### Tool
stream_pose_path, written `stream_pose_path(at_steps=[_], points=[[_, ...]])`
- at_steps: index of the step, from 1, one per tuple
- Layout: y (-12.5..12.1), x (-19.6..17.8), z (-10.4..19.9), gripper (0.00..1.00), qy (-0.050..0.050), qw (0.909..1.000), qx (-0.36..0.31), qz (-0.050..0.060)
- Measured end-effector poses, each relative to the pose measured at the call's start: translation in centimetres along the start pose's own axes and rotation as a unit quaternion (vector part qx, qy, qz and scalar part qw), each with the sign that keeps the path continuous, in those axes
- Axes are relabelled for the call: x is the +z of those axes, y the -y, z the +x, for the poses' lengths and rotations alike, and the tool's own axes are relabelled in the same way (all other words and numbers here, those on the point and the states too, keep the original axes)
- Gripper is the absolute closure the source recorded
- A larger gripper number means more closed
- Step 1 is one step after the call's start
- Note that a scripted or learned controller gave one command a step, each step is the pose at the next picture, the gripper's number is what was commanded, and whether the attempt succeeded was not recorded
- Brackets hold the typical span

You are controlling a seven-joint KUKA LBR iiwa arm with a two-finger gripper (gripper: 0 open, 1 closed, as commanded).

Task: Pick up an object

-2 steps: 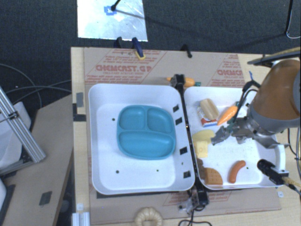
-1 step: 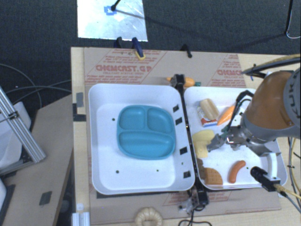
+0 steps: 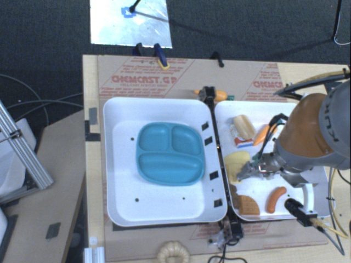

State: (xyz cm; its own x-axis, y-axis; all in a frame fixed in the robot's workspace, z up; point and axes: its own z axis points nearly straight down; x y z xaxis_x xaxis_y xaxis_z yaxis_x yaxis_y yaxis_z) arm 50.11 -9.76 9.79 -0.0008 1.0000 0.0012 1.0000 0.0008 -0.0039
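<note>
The right bin (image 3: 285,109) holds several toy foods. A tan bread roll (image 3: 244,127) lies at the back, with an orange carrot piece (image 3: 261,135) beside it. A pale yellow slice (image 3: 236,161) rests near the bin's left wall, a brown waffle (image 3: 248,205) is at the front left and a red sausage (image 3: 275,199) at the front. My gripper (image 3: 253,167) hangs low over the middle of this bin, just right of the yellow slice. Nothing shows as held in it.
The left bin (image 3: 118,147) holds a blue divided plate (image 3: 170,153). A black clip divider (image 3: 215,147) runs between the bins. The arm's orange band (image 3: 307,127) covers the right bin's right half. An orange object (image 3: 219,96) lies behind the bins.
</note>
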Motion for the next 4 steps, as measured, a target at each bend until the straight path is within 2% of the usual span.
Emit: stream_pose_path(at_steps=[1, 2, 4], points=[[0.0, 1.4, 0.0, 0.00, 0.000, 1.0000, 0.000, -0.001], [-0.2, 0.2, 0.0, 1.00, 0.001, 1.0000, 0.000, -0.004], [-1.4, -11.6, 0.9, 1.00, 0.001, 1.0000, -0.002, -0.005]])
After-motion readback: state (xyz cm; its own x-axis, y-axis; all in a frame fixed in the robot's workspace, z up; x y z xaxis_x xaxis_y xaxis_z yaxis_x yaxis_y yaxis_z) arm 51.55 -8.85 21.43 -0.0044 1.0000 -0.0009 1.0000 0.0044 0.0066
